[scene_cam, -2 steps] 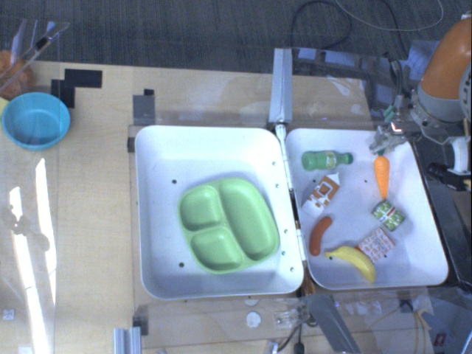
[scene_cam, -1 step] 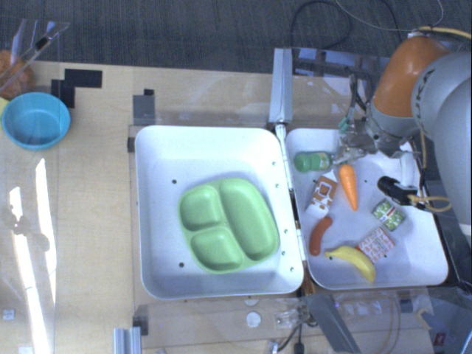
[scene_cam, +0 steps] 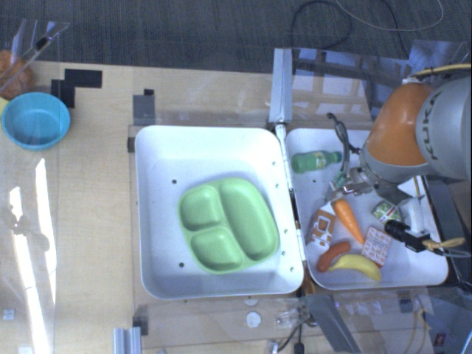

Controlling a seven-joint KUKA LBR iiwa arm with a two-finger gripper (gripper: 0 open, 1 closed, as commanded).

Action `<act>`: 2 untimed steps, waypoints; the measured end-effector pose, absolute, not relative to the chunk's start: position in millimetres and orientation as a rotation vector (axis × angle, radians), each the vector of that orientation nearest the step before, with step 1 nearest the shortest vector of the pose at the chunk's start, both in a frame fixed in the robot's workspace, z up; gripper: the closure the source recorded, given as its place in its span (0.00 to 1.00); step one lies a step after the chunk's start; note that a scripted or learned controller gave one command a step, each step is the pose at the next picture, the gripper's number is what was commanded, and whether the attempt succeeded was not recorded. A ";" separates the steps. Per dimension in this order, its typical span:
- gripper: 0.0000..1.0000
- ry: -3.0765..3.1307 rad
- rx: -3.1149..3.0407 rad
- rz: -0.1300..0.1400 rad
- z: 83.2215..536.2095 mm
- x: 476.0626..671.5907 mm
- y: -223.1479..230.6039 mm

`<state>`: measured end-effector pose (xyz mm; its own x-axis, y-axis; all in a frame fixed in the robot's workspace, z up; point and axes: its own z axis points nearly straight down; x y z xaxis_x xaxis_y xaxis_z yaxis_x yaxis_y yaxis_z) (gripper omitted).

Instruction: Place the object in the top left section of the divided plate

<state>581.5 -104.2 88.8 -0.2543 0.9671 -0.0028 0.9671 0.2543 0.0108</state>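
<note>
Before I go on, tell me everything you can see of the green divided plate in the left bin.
The divided plate is pale green, looks like smooth plastic, and is a rounded rectangle set at a slant. Raised ridges split it into three sections: two smaller ones on its left side, one above the other, and one long one on its right. It lies flat, right side up, near the middle of the left white bin, touching the bin floor alone. Nothing lies in any section.

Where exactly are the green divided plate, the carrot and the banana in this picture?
divided plate (scene_cam: 254, 212), camera view, floor of its long right-hand section.
carrot (scene_cam: 346, 220), camera view, middle of its orange body.
banana (scene_cam: 355, 264), camera view, middle of its yellow curve.
</note>
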 end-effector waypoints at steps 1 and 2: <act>1.00 2.477 1.905 0.020 101.4 585.0 -102.8; 1.00 2.671 1.622 0.013 90.2 551.7 -98.1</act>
<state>551.7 -98.1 90.2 -0.4609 0.8874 -0.0101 0.8872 0.4610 0.0160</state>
